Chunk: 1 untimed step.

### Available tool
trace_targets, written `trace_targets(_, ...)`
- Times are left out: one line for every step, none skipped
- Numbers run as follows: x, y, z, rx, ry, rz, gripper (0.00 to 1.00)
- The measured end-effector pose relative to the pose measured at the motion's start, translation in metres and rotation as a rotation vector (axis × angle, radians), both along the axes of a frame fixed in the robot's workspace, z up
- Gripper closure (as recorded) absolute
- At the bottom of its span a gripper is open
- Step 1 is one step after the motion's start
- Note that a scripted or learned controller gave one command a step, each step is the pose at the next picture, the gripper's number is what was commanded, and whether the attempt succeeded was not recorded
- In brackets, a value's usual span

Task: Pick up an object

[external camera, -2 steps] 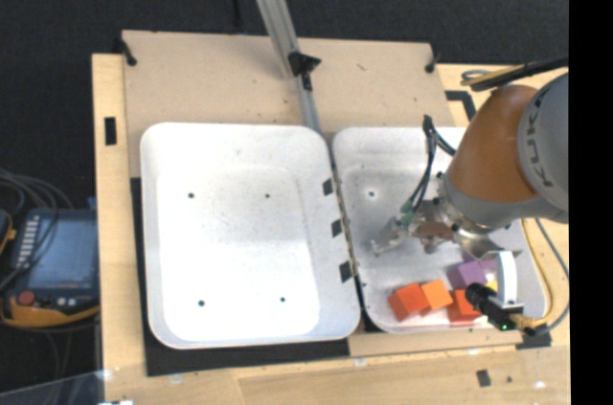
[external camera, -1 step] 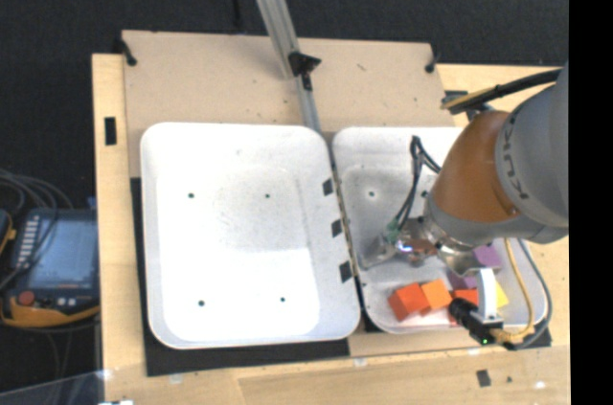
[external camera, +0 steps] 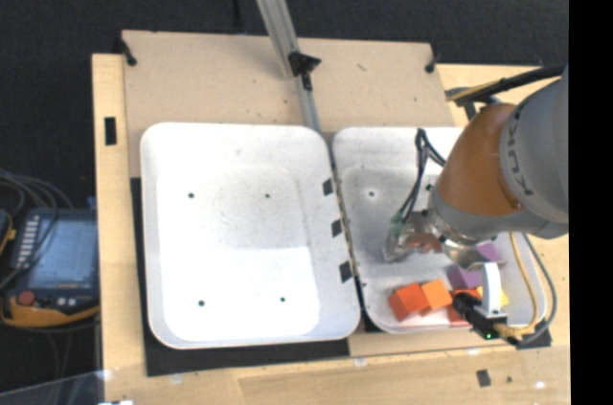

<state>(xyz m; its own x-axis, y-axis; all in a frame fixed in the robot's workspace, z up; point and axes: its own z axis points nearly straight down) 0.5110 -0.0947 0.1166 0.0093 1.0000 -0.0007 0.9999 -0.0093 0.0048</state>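
My gripper (external camera: pixel 400 242) hangs low over the middle of the right bin (external camera: pixel 374 173), under the grey and orange wrist. A small reddish-brown thing (external camera: pixel 422 242) sits right beside it; I cannot tell whether it is held. In the bin's front part lie an orange-red block (external camera: pixel 410 301), a lighter orange block (external camera: pixel 437 293) touching it, and a purple piece (external camera: pixel 467 277). A second purple piece (external camera: pixel 489 251) peeks out from under the arm. The arm hides the bin's right side.
The left bin (external camera: pixel 235 231) lies beside the right one, with a dark clipped divider (external camera: pixel 337 226) between them. A slanted metal rail (external camera: pixel 273 1) rises from the back of the bench. A handheld control pad (external camera: pixel 53 264) rests off the bench at the left.
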Motion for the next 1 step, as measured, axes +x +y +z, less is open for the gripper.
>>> trace_targets(-0.0002, 0.0046, 0.0620, 0.000, -0.003, 0.013, 1.00)
